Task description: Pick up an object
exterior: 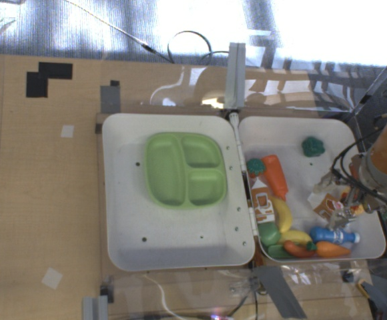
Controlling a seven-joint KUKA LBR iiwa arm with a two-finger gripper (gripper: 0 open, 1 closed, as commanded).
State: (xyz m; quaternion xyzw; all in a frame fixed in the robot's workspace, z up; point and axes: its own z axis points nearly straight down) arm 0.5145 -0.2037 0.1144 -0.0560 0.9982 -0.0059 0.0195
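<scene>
Over the right bin (293, 131) I see my end effector (343, 209) low, grip state unreadable. Just below it lies the blue bottle (333, 235), long axis left-right.

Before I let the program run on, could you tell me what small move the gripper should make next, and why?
Probably a short descent. The gripper sits low in the right bin, over a brown-and-white item beside the blue bottle, and I see nothing between its fingers yet.
</scene>
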